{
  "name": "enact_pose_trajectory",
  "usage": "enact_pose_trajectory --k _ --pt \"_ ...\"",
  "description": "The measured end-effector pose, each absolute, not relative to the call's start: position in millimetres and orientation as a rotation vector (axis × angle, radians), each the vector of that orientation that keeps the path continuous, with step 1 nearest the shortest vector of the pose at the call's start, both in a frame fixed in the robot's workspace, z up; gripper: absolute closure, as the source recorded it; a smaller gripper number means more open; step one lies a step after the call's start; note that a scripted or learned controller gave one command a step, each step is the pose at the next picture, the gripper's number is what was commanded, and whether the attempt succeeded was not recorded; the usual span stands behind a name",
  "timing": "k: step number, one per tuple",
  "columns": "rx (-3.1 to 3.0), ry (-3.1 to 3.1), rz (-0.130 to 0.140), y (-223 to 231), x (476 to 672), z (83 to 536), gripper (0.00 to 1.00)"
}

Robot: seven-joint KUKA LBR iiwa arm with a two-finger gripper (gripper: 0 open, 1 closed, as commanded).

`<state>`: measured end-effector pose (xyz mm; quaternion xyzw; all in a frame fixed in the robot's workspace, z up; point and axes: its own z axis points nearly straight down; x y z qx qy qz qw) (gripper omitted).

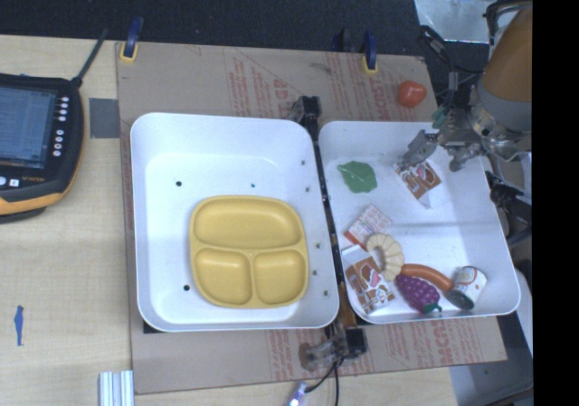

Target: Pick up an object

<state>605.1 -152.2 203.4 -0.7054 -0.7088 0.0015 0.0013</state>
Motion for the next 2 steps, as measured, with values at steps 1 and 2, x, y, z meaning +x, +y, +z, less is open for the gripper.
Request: enact_pose_trajectory --k 1,2 --pt "-2.213 -2.225 0.007 -113 553.2 133 0.00" --pt "-2.219 -2.230 -0.004 -108 541.0 95 0.00"
